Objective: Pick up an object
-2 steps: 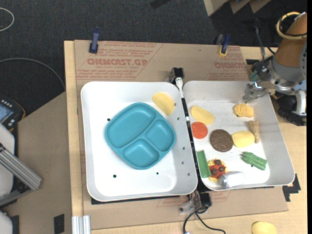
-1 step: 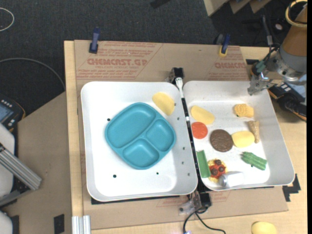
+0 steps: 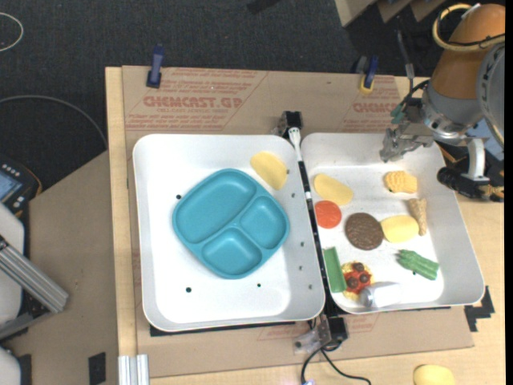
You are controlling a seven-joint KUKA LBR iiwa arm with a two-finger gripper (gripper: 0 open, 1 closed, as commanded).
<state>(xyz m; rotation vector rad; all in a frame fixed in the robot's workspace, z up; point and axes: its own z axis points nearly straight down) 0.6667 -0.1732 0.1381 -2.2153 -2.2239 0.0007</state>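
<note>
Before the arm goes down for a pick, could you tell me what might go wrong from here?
1. The end effector hovers by the right bin's far rim, so a straight descent could clip the wall.
2. The toys are crowded: the brown disc touches the yellow piece, so a grab may nudge neighbours.
3. The flat pizza slice near the bin's front edge could slip from a pinch.

Two bins sit side by side on the surface (image 3: 200, 95); the left bin (image 3: 156, 239) holds a divided plate (image 3: 231, 223) at its middle and a bun (image 3: 269, 168) behind it, near the right wall. In the right bin (image 3: 461, 251), a cookie (image 3: 364, 231) lies centrally, a tomato (image 3: 328, 213) left of it, a pickle (image 3: 418, 264) toward the front right. The pincer (image 3: 394, 147) hangs over that bin's back edge.
</note>
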